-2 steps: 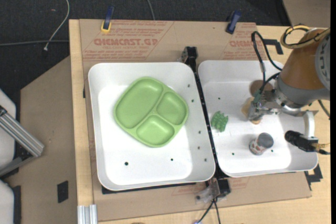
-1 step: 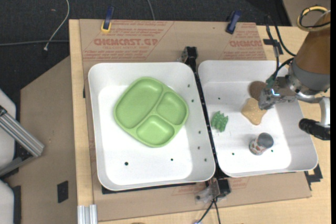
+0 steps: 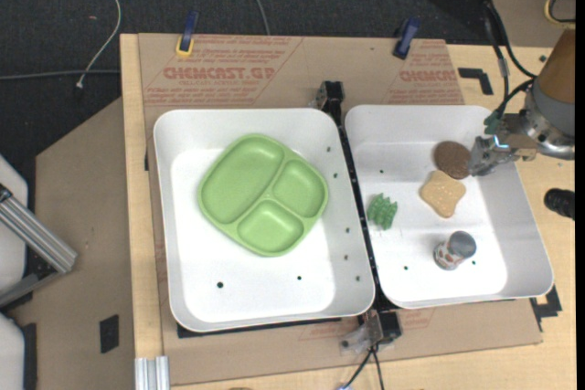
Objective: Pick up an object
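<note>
The right bin (image 3: 512, 274) holds a brown round object (image 3: 450, 158), a tan bread-like piece (image 3: 442, 194), a green spiky toy (image 3: 382, 211) and a small grey and orange can-like object (image 3: 454, 249). My gripper (image 3: 484, 155) hangs low at the bin's right side, right beside the brown round object. Nothing shows between its fingers. The arm comes in from the right edge.
The left bin (image 3: 183, 288) holds a green divided plate (image 3: 263, 194). Black clamps sit between the bins at the back (image 3: 330, 94) and front (image 3: 379, 327). Blue clips (image 3: 189, 30) hold the cardboard base. Cables run across the dark floor behind.
</note>
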Motion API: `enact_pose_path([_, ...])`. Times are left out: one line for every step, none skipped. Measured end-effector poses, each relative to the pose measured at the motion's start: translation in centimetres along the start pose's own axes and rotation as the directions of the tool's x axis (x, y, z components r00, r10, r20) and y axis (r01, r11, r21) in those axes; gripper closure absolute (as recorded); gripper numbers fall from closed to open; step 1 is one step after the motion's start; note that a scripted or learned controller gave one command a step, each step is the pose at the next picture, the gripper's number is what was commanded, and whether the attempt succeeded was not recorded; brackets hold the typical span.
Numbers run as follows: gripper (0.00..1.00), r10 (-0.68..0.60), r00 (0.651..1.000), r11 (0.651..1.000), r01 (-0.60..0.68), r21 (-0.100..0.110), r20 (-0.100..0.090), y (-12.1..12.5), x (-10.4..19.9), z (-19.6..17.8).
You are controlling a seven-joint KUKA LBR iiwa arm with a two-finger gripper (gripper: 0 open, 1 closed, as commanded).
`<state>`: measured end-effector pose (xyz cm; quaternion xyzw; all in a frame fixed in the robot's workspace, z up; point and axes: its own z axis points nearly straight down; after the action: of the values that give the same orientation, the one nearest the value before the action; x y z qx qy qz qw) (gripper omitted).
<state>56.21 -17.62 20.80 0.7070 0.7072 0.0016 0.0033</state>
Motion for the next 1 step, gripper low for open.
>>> enact_pose_path([1.0, -0.002, 1.0, 1.0, 0.002, -0.002, 0.0, -0.04, 0.91, -5.89])
